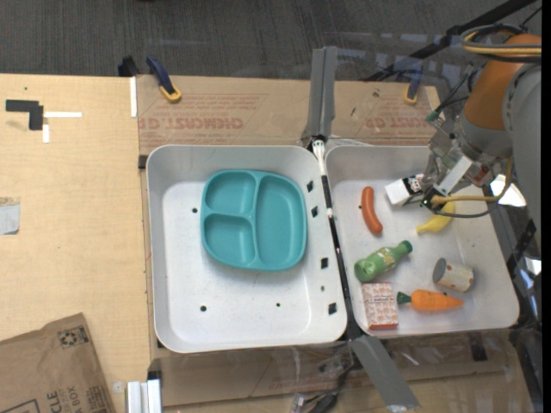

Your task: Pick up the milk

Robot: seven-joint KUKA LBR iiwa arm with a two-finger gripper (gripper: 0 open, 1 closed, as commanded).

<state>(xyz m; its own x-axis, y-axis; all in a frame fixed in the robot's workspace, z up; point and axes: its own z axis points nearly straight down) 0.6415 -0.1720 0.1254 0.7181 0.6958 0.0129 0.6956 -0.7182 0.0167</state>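
The milk (380, 306), a small pink carton, lies flat at the right bin's (508, 317) front, beside the green bottle (381, 261). Probably light and crushable; grip its long sides. The gripper (428, 188) hovers well apart, jaws unclear.

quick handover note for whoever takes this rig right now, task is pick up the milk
Gripper: low over the far side of the right bin, next to a small white object; whether its fingers are open or shut cannot be made out.
Milk: probably the pinkish carton lying at the near edge of the right bin, untouched and well apart from the gripper.
Also in that bin: sausage, banana, green bottle, can, carrot.
Left bin: teal divided plate.
Done: no pick visible. Left: reach the carton, grasp, lift.
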